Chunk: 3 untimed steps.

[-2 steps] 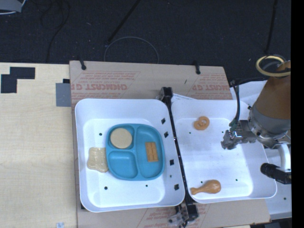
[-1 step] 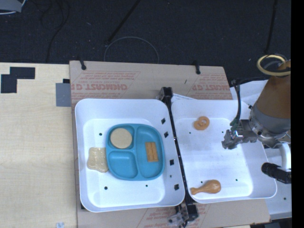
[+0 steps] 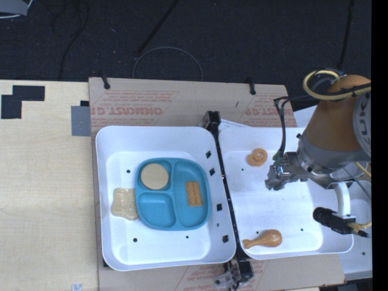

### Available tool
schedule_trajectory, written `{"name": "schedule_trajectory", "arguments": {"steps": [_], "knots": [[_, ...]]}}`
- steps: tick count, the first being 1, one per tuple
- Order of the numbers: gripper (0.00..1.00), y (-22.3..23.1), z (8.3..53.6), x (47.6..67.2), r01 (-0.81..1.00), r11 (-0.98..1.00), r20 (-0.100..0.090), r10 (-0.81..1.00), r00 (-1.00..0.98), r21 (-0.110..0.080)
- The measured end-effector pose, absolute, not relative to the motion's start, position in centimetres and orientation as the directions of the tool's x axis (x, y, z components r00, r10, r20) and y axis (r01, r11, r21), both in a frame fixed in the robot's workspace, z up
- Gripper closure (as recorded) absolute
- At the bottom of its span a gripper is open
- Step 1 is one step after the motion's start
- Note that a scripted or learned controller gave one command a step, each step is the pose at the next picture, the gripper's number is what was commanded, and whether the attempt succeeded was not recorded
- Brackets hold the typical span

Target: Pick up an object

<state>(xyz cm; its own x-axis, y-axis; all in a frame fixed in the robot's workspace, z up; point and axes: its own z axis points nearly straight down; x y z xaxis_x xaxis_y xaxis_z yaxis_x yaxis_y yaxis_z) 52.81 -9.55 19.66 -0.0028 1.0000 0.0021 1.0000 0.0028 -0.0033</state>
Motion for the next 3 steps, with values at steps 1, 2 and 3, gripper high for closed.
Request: {"name": "schedule_trajectory", "arguments": {"steps": [1, 2, 3], "knots": [[1.00, -4.8, 19.2, 53.0, 1.000, 0.003, 0.002, 1.000, -0.003, -0.004], [1.00, 0.4, 18.7, 53.5, 1.000, 0.004, 0.002, 1.000, -0.004, -0.005], [1.00, 5.3, 20.6, 54.0, 1.000, 0.004, 0.001, 1.000, -0.004, -0.002]]}}
